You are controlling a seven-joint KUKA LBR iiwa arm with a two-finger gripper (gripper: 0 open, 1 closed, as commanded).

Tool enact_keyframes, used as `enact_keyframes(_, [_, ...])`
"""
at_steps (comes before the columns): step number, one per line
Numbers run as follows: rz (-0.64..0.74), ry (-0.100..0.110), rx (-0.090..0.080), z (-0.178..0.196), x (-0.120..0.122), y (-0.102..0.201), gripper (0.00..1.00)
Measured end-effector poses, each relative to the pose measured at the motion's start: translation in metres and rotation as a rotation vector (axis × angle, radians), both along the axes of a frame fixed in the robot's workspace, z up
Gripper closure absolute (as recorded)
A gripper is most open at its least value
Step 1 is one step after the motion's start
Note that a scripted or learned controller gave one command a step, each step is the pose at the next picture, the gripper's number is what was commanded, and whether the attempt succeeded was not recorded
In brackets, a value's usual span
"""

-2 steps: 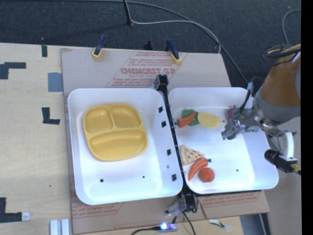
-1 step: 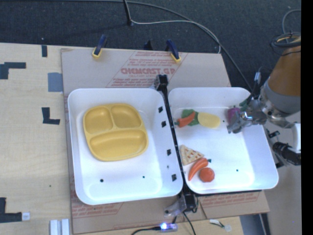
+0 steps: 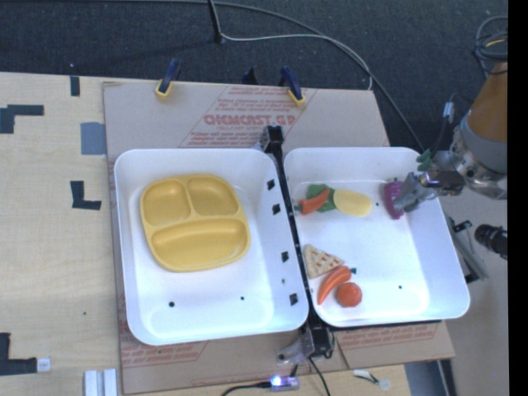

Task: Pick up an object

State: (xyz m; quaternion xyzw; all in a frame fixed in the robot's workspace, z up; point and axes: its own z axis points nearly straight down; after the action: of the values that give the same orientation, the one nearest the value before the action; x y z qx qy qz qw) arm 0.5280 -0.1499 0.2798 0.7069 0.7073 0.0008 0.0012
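The claw (image 3: 412,190) reaches in from the right, over the upper right part of the right bin (image 3: 429,291). A purple toy (image 3: 393,197) sits right at its tip, touching it, but whether the fingers are closed on it or only pressed against it cannot be told at this size. The purple toy hangs or rests just inside the bin's right wall, level with the other items in the upper row.

Just left of it, near but apart, lies a yellow lemon-shaped piece (image 3: 353,202), and touching that on its left a carrot with green leaves (image 3: 316,199). Lower in the same bin are 3 more items close together: a tan triangular sandwich slice (image 3: 320,261), an orange-red chilli (image 3: 332,283) just below it, and a red tomato (image 3: 350,294) beside the chilli. All 3 are well apart from the claw.

The left bin (image 3: 136,221) holds a yellow divided plate (image 3: 195,221) with 3 compartments. Both bins rest on a cardboard sheet (image 3: 239,118) on the worktop (image 3: 41,246).
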Motion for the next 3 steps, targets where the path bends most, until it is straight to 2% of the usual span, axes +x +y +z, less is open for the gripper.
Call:
enact_keyframes(2, [0.004, 0.004, 0.001, -0.006, -0.01, 0.108, 1.0])
enact_keyframes(3, [0.003, 0.005, 0.001, -0.028, -0.005, 0.159, 1.0])
